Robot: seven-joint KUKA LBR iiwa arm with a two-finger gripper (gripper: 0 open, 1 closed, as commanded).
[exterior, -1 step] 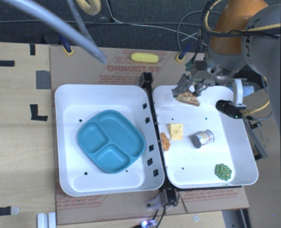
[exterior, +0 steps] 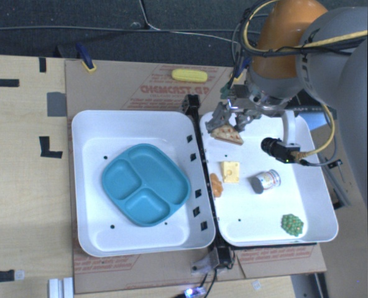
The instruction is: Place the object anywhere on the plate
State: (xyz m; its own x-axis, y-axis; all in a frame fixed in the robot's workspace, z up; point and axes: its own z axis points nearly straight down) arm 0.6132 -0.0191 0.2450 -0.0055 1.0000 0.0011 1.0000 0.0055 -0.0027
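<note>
Nearest the camera view's lens, the grey arm with its orange band hangs over the right bin (exterior: 324,225), its gripper (exterior: 229,118) low over that bin's upper left corner with the jaws closed narrowly on a pizza slice (exterior: 227,135), whose crust end seems pinched between the fingers. My reading is that the pick is made or nearly so, while the carry and release are left: the blue plate (exterior: 145,184) sits in the left bin (exterior: 84,228) with nothing on it. Between them runs the twin rim where the bins meet, which the slice must clear. A cheese wedge (exterior: 230,171), small orange piece (exterior: 216,185), tin can (exterior: 266,180) and broccoli (exterior: 291,224) lie apart below
</note>
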